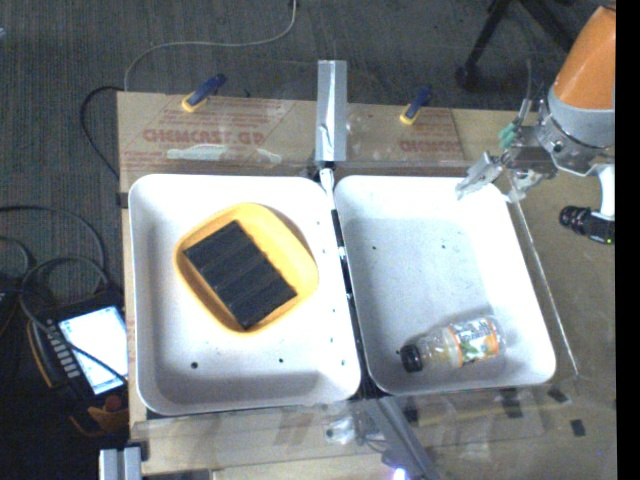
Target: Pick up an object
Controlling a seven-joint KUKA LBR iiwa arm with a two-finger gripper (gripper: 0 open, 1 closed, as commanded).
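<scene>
1. The end effector (492,176) hung over the far right corner of the right bin (440,218), with nothing between its fingers. They looked spread apart, so I judged it released.
2. The bottle (452,344) lay on its side at the near edge of the right bin, well apart from the end effector, with its dark cap pointing toward the left bin (160,368).
3. To do the pick well, I judged the arm should travel toward the near side of the right bin, line the fingers up across the bottle's narrow width, and come straight down over its middle, not the cap.
4. The bottle lay close to the near wall of the right bin, so the fingers would need room there; a round body could also roll away.
5. The left bin held a yellow dish (248,266) with a dark ridged block (240,270) resting on it.
6. The right bin held the bottle.
</scene>
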